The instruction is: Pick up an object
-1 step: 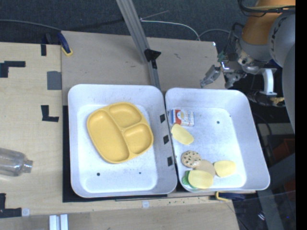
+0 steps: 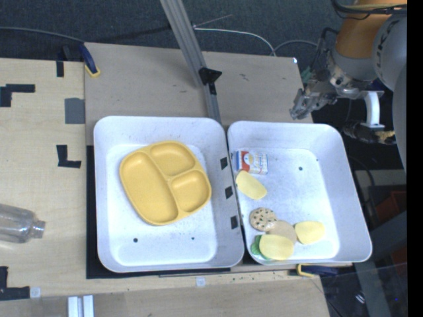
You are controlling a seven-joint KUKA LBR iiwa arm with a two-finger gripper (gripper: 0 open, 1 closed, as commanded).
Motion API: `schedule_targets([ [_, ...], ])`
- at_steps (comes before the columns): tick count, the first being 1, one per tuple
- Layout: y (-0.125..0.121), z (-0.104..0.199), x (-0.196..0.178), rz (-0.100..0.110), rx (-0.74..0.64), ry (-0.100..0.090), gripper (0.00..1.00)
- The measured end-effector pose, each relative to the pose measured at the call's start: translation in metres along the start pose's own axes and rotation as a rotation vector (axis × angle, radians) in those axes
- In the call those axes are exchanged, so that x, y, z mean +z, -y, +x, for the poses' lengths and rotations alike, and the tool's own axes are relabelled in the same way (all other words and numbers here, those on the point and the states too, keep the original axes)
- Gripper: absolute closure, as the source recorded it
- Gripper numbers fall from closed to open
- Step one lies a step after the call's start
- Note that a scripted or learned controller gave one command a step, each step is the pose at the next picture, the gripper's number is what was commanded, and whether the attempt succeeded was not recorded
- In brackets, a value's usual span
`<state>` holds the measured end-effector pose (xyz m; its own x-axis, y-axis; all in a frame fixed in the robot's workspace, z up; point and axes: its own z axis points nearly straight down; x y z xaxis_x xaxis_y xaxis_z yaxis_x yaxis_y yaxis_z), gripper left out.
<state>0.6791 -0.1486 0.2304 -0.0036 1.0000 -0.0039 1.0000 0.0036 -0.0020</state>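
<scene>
- Pale wooden bench fills most of the scene, with dark carpet beyond its far edge and two shallow white bins side by side on it.
- Nearest, in the right bin, a cluster sits at the near edge: a pale yellow-green round piece over something green, a tan piece touching it, a yellow lemon-like piece just to the right, and a chocolate-chip cookie just to the left.
- At the bench's left edge a clear plastic bottle lies on its side.
- Left bin holds a yellow three-compartment plate, lying flat and slightly turned.
- Farther in the right bin, a yellow oval piece lies near the left wall, and just beyond it a small white carton with red and blue print.
- A grey metal pole rises from between the bins' far corners, slanting toward the far left.
- Gripper hangs beyond the right bin's far rim, apart from every object; whether it is open or closed cannot be told.
- Above it sits the arm's orange band.
</scene>
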Motion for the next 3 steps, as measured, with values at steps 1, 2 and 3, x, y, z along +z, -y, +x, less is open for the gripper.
schedule_targets([
  [1,-0.0007,-0.0615,0.1363,0.024,0.002,-0.016,1.00],
  [2,-0.0001,-0.0606,0.1370,0.024,0.000,-0.012,1.00],
  [3,0.0002,-0.0607,0.1379,0.024,0.000,-0.011,1.00],
])
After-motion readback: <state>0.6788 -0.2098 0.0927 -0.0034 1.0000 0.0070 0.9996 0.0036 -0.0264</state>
